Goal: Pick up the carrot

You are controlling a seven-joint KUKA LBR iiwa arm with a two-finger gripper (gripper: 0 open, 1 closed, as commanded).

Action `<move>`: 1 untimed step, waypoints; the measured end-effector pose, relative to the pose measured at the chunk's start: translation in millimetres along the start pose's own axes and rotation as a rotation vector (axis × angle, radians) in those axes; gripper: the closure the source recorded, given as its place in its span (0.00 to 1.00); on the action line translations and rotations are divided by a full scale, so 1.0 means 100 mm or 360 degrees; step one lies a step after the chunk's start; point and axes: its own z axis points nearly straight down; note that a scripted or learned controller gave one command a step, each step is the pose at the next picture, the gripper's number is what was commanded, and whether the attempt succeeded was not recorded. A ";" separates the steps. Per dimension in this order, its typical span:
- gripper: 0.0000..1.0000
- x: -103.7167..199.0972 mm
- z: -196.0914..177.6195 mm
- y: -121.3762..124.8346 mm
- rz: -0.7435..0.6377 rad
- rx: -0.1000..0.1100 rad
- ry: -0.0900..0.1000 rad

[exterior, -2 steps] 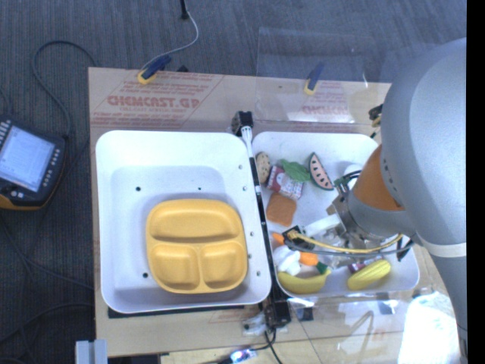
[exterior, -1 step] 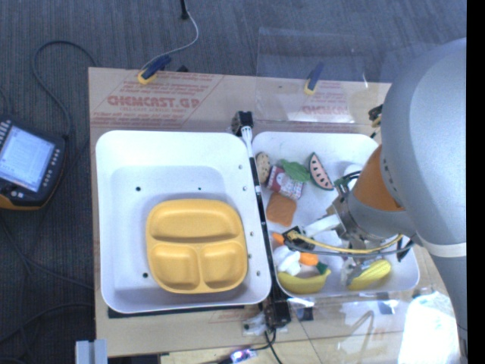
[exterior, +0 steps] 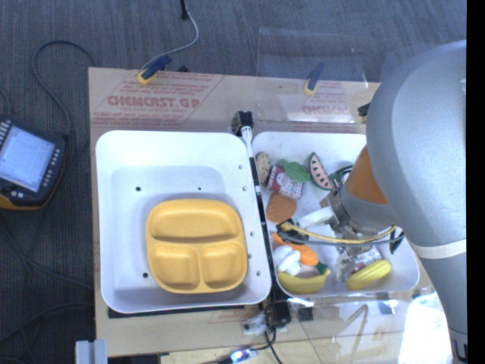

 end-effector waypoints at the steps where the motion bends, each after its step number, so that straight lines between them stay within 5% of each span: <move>1: 1.00 0.02 -0.11 0.00 -0.0004 -0.0004 0.0006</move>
